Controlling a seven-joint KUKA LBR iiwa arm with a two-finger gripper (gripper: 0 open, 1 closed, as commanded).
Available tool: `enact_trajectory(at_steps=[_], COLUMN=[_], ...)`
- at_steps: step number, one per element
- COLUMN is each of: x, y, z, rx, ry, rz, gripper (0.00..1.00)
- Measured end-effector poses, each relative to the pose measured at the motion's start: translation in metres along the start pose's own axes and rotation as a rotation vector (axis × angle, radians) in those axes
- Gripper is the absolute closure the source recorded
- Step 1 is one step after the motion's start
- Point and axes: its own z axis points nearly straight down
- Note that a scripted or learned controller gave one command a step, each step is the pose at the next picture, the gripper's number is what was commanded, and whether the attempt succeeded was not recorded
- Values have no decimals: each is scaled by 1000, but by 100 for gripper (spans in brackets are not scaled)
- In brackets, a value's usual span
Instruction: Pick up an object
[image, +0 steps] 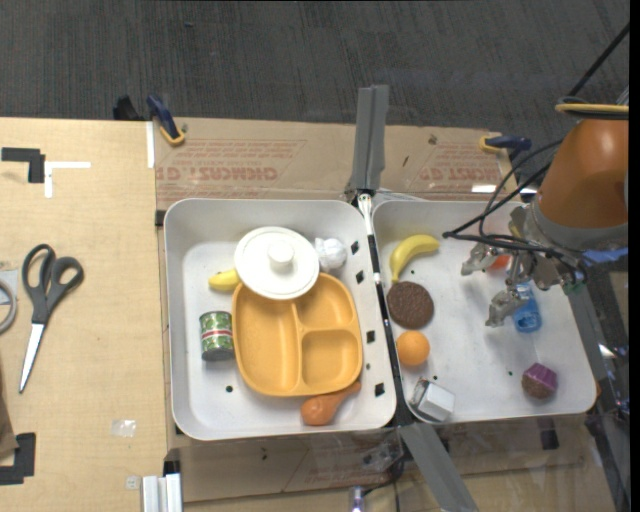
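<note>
My gripper (487, 287) hangs open over the right bin (470, 385), below the orange band of the arm. Nothing sits between its fingers. A small blue object (527, 316) lies on the bin floor just right of the lower fingertip, close to it or touching it. Also in this bin are a banana (410, 252), a round brown disc (410, 303), an orange ball (412, 347), a grey-white box (432, 400) and a purple object (540, 380).
The left bin (185, 390) holds a yellow divided plate (300, 345), a white lidded bowl (277, 262), a green can (215, 334), a yellow piece (224, 281) and an orange-brown piece (322, 408). Scissors (42, 290) lie on the bench at left.
</note>
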Motion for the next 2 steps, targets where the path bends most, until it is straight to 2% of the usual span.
enact_trajectory(at_steps=[1, 2], x=[20, -1], y=[-34, -11], z=[11, 12], rx=[-3, -4], ry=[6, 5], rz=[-66, 37], gripper=[0, 0])
